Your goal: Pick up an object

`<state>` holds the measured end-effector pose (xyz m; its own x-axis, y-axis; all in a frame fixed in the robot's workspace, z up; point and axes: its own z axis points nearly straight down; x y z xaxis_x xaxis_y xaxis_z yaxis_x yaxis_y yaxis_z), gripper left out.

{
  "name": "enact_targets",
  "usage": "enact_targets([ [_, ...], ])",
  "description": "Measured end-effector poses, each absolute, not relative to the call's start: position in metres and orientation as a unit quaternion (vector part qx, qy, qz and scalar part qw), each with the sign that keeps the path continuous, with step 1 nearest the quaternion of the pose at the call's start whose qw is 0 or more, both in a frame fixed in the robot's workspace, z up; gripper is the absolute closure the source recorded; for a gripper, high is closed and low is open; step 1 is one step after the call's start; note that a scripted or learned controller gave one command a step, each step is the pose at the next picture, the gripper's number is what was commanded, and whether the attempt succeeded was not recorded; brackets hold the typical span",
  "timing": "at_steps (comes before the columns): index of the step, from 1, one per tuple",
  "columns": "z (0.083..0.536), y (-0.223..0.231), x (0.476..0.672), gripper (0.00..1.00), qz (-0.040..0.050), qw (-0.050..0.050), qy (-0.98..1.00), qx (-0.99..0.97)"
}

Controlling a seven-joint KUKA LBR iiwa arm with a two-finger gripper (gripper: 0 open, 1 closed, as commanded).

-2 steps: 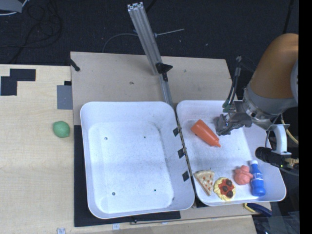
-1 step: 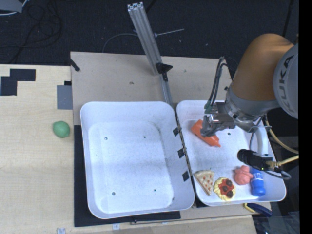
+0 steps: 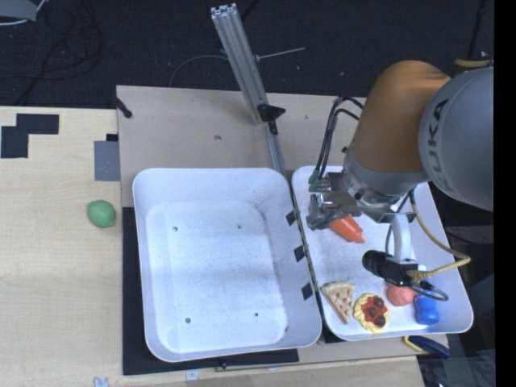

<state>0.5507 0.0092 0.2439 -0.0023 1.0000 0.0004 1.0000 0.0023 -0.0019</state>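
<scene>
Gripper point(image 3: 322, 210) low in right bin point(image 3: 447, 240), jaw state can't tell; orange carrot point(image 3: 348, 229) beside it. Risk: off-centre grab, carrot slips.

The grey arm point(image 3: 459, 135) reaches in from the right, its orange band point(image 3: 395, 119) bulking above the wrist. The wrist points steeply down, black cables looping along its left side. The gripper point(image 3: 322, 212) hangs low at the wrist's lower left, partly hidden beneath it.
</scene>
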Motion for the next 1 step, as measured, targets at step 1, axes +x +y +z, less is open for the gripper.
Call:
enact_targets([
  [1, 0.2302, 0.0642, 0.5581, 1.0, 0.0005, 0.001, -0.708, -0.706],
])
